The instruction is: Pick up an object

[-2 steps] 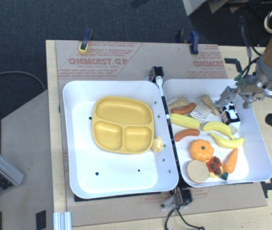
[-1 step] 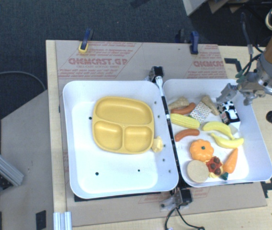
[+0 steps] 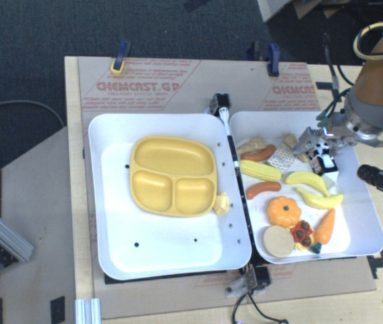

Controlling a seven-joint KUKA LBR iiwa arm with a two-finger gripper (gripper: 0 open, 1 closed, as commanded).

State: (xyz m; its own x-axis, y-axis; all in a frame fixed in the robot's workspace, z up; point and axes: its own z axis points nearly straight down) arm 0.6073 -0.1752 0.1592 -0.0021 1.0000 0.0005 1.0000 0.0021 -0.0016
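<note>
Camera view, bench board [image 3: 178, 86] reads "CHEMCAST"

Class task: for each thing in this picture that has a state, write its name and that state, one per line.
Yellow tray: flat in the left bin, compartments bare.
Pumpkin: upright in the right bin.
Corn: lying flat.
Carrot: lying flat.
Claw: low over the right bin's far end.
</note>
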